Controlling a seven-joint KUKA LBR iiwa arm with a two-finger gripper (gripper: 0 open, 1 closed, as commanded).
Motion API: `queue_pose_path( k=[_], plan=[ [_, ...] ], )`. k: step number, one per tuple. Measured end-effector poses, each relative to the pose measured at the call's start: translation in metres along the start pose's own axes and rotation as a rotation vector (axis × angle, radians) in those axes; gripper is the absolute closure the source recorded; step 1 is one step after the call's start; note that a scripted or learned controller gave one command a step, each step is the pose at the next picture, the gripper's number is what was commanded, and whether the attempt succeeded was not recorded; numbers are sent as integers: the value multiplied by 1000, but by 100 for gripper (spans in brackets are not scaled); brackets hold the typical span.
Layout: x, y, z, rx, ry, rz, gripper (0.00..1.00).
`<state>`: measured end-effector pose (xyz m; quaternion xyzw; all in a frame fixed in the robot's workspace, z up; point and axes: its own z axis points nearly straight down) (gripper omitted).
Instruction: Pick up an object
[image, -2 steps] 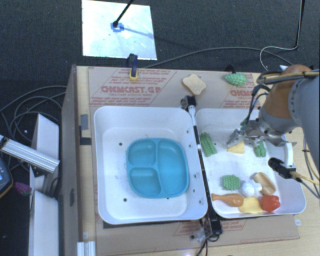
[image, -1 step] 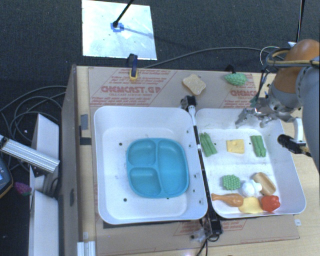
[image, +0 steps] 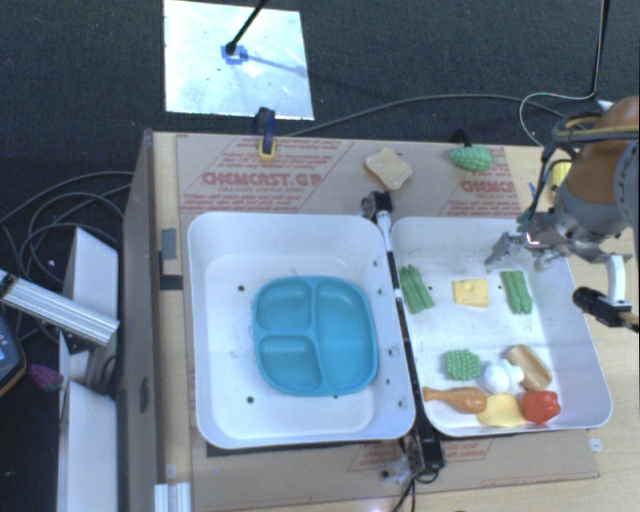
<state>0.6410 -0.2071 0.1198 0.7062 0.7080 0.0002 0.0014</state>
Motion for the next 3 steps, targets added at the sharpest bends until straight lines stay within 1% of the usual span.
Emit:
queue_pose_path(
  k=[1,3],
  plan=[
    [1,-14,21,-7,1,-1,0],
    [3,-15,27,-17,1,-2,0]
  ],
)
